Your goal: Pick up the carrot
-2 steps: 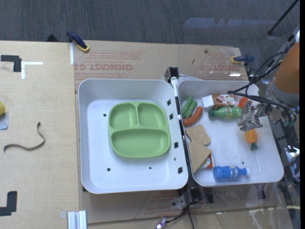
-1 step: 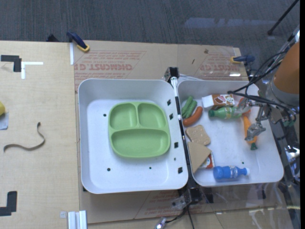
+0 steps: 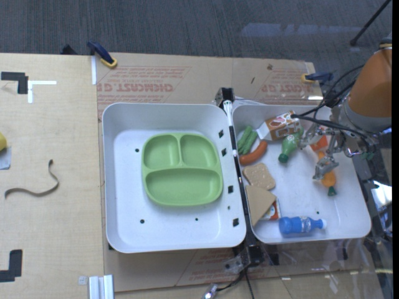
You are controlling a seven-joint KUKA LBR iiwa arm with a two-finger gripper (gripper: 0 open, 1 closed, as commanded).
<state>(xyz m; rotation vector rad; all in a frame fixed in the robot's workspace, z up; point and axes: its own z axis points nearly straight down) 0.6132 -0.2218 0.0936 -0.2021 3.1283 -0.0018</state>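
Cut off at the right edge: the arm's orange band (image 3: 376, 83), with its upper part out of frame. Cannot separate the gripper (image 3: 325, 162) from the cables and metal parts crossing it. Hides the far end of the carrot (image 3: 328, 179), leaving only the near orange part and green tip visible. Cannot identify a second orange piece (image 3: 319, 143) just beyond, half covered by the same metalwork. Tucked under the tan slice (image 3: 259, 201): another small orange item (image 3: 275, 213), mostly hidden. Too small to read: the print on the brown carton (image 3: 282, 126). Clipped by the left edge: a yellow object (image 3: 2, 143).
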